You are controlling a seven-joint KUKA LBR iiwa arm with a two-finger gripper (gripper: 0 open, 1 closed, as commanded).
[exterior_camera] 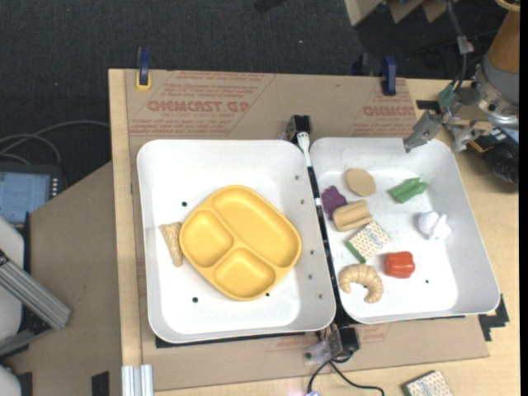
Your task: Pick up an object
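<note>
The gripper (426, 129) hovered over the right bin's (462, 221) far rim, fingers indistinct; the arm (503, 64) was cropped at frame's edge.

Reaches in from the upper right, wrist tilted down to the left. Gripper (422, 133) hangs raised at the far right, holding nothing between its fingers.
</note>
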